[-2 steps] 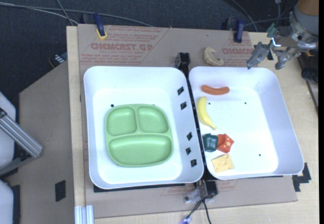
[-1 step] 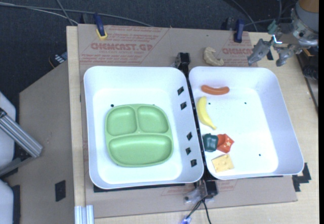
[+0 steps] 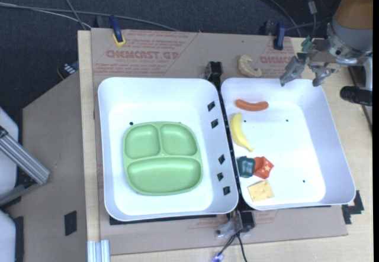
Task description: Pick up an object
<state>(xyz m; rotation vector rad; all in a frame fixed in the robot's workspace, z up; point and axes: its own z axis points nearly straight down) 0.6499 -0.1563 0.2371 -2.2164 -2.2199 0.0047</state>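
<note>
My gripper (image 3: 304, 78) hangs open, holding nothing, over right bin's (image 3: 331, 154) far rim; hot dog (image 3: 251, 104) lies left-right, banana (image 3: 239, 132) near-far.

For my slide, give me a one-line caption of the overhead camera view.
Open gripper hovers over the right bin's far edge; hot dog, banana and small toys lie inside; green divided plate fills the left bin.

Bench (image 3: 89, 136): light wood top w/ a brown cardboard sheet (image 3: 154, 51) over it, red print showing at the back. Two shallow white bins sit side by side on the sheet, touching along the middle: left bin (image 3: 112, 107) and right bin (image 3: 320, 154). A beige crumpled lump (image 3: 249, 66) lies on the cardboard just behind the right bin. Blue clamps at the back edge: one back-left (image 3: 116, 31), one back-right (image 3: 279, 35).
</note>
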